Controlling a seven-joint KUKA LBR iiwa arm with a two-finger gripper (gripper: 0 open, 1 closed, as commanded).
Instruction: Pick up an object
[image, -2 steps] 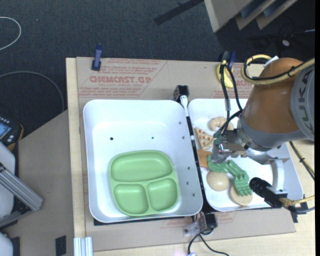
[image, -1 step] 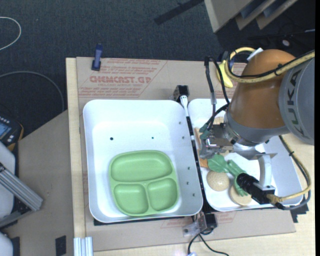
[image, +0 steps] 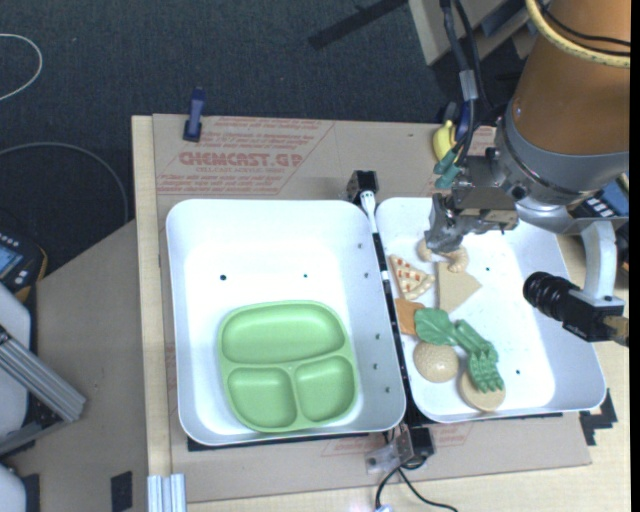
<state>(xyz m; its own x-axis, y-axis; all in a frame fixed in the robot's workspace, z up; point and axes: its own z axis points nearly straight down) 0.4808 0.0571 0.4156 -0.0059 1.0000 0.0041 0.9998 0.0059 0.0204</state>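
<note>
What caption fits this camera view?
Gripper lowered over toy food in the right bin; green divided tray sits in the left bin.

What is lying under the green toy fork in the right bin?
The green fork lies across a round beige piece and a tan disc near its tines. The parts of these pieces beneath the fork are covered, so what else is there cannot be seen.

Two bins sit side by side on the surface (image: 150, 300). The left bin (image: 190, 260) holds a divided tray (image: 288, 365) in its near half. In the right bin (image: 570, 370), toys cluster along the left side: a pizza slice (image: 409, 277) far, a wedge (image: 458, 291) just right of it, a fork (image: 462, 346) nearer, and a round piece (image: 435, 362) beside it. The tool (image: 443, 240) hangs over the far end of this cluster.
</note>
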